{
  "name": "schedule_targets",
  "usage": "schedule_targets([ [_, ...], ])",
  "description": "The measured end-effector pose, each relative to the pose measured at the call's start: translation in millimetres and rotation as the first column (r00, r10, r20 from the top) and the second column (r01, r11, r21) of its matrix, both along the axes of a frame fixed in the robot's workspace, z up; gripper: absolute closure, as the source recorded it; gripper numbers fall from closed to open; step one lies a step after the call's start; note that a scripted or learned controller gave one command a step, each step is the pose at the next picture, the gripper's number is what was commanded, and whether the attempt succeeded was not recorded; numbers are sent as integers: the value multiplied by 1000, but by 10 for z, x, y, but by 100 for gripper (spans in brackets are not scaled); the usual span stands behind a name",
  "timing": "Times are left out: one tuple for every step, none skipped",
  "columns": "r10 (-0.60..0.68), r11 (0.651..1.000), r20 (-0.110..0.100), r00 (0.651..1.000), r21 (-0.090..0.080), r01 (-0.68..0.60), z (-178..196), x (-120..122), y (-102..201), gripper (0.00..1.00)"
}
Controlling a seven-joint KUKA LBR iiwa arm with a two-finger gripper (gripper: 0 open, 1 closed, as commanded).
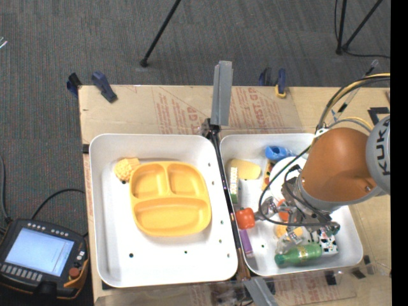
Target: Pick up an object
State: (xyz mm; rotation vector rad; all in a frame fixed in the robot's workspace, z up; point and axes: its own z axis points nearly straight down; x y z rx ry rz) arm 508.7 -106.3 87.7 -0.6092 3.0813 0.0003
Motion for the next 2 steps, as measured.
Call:
schedule_targets([
  [4,1000,-1,1000,2,-4,87,5,25,100],
  [-304,953,7,953,2,304,1340,46,-54,100],
])
